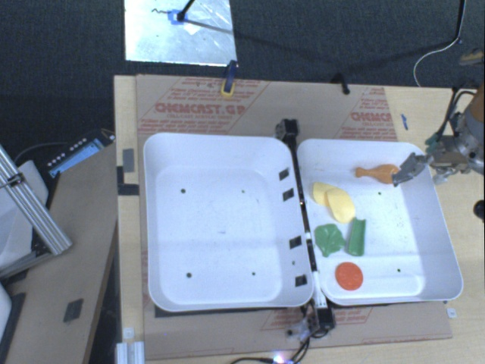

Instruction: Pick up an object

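Presumably I have the gripper (409, 169) beside the orange drumstick toy (377, 174) to grab it, though I cannot tell its state.

Dark carpet floor (61, 44), shiny metal sheet (179, 20)

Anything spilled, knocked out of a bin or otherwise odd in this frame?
Nothing stands out. All five items lie inside the right bin: orange piece, yellow piece, two green pieces, red disc. The end effector is beside the orange piece.
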